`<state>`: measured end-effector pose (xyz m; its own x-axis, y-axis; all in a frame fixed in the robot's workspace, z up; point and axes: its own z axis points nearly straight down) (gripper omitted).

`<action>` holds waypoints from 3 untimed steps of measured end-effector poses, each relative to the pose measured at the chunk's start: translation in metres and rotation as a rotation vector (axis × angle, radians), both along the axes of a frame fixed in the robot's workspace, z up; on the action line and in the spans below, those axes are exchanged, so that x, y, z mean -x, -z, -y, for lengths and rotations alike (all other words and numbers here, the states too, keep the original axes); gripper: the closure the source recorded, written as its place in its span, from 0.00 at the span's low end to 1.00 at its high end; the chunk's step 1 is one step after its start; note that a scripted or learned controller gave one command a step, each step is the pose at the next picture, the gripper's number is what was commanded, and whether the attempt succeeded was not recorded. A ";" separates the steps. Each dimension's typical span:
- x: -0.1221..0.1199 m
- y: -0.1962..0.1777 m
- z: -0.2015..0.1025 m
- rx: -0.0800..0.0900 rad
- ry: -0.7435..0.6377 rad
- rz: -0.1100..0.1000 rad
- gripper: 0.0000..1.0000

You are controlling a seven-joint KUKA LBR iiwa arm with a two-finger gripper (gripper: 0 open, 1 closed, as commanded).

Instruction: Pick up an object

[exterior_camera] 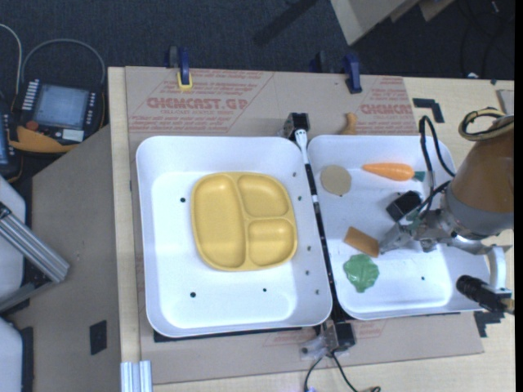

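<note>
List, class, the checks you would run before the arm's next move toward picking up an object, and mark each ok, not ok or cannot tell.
1. Objects within the right bin: carrot, tan disc, brown block, green broccoli piece - ok.
2. Gripper low in that bin, near the brown block - ok.
3. Finger opening - cannot tell.
4. Object already held - cannot tell.
5. Yellow divided plate lies in the left bin, out of the arm's path - ok.

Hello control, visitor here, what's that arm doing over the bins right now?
Gripper low in right bin, tips beside brown block. Nothing seen held. Green piece, carrot, tan disc lie nearby.
</note>
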<state>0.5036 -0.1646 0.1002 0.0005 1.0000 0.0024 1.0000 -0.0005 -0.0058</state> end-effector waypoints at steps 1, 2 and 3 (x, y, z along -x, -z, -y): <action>-0.001 -0.014 0.001 0.003 0.000 0.007 1.00; 0.002 -0.065 -0.009 0.005 -0.002 0.012 1.00; -0.001 -0.128 -0.013 0.005 -0.003 0.013 1.00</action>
<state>0.5051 -0.1520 0.2280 -0.0022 1.0000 -0.0025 1.0000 0.0022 0.0072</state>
